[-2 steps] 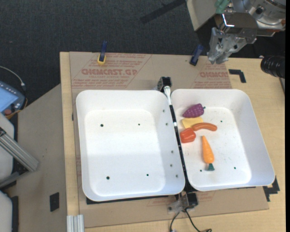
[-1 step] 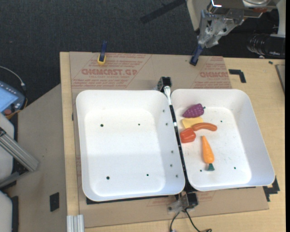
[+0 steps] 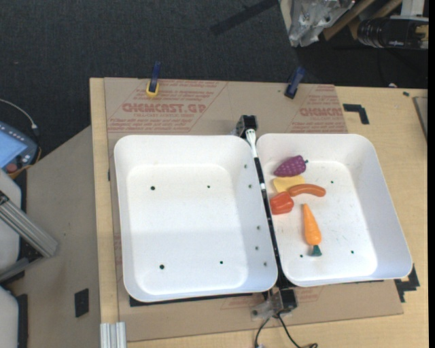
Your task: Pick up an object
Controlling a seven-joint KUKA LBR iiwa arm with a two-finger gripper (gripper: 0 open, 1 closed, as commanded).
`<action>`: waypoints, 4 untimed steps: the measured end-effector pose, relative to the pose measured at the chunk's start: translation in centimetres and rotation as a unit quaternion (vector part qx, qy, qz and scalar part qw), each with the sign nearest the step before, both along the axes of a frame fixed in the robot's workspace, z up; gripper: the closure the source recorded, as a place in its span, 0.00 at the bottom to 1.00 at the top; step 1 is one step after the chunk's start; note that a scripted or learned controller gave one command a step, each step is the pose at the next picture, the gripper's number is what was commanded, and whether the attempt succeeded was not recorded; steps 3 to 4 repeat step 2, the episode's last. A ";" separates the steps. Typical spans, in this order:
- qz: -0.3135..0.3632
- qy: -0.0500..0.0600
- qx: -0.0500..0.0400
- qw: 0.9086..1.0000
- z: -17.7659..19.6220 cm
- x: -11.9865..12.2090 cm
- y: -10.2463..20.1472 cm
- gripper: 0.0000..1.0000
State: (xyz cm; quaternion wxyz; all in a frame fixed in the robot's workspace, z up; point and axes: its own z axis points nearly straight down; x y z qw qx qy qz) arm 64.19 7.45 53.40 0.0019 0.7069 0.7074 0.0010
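Several toy foods lie in the right bin (image 3: 380, 224), near its left side. A purple bunch of grapes (image 3: 290, 165) sits furthest back, with a yellow wedge (image 3: 285, 183) just in front of it. An orange sausage (image 3: 308, 190) curves across the yellow wedge's front edge. A red pepper (image 3: 281, 202) rests against the bin's left wall. An orange carrot (image 3: 311, 228) with a green stem end lies nearest the front, pointing lengthwise.
The left bin (image 3: 129, 204) stands beside the right one, joined by a black divider strip (image 3: 262, 194). Both rest on a cardboard sheet (image 3: 204, 102) held by blue clamps (image 3: 155, 78) at the back. Grey machinery (image 3: 312, 20) hangs beyond the bench's far edge.
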 end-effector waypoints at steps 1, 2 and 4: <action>0.001 0.000 0.001 1.000 0.0 2.6 1.2 1.00; 0.004 0.003 0.002 1.000 0.2 -1.6 7.4 1.00; 0.004 0.003 0.002 1.000 0.2 -1.6 7.4 1.00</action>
